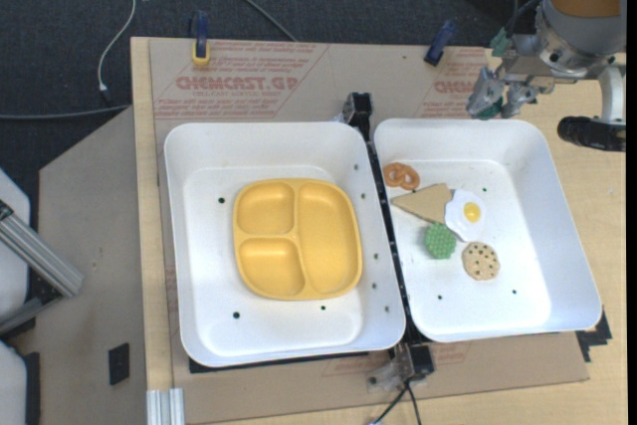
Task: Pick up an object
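Observation:
In the right bin (557, 244) lie a brown pretzel (402, 176), a tan wedge-shaped slice (425, 203), a fried egg (467, 212), a green broccoli piece (439, 240) and a chocolate-chip cookie (481, 261). My gripper (492, 101) hangs above the bin's far rim, up and to the right of the pretzel, with its fingers apart and nothing between them. The grey arm with the orange band comes in from the upper right.
The left bin (189, 214) holds a yellow divided plate (298, 238). A black clamp (357, 106) sits between the bins at the back. Blue clips (201, 27) (439, 43) stand on the bench's far edge. Cables cross the dark floor behind.

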`<state>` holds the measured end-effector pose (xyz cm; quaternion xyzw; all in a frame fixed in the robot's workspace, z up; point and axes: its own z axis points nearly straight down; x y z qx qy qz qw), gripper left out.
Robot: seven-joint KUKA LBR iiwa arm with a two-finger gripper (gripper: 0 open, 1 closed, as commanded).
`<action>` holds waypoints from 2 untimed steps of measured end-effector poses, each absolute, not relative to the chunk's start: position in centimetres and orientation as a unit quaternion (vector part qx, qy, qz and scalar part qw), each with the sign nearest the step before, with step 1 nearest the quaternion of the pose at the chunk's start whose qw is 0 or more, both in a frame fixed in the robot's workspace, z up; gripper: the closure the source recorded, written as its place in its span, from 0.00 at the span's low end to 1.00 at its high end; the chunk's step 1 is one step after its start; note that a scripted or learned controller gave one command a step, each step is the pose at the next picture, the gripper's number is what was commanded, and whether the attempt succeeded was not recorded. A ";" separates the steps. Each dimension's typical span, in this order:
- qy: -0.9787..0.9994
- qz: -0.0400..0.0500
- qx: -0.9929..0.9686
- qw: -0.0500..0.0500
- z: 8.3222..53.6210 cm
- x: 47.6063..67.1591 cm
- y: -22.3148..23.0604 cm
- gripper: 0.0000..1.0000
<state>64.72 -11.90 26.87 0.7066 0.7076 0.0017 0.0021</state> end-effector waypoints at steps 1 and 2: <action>0.709 -0.001 0.706 -0.002 25.9 62.2 -6.5 1.00; 0.709 0.000 0.705 -0.002 26.0 60.2 -1.2 1.00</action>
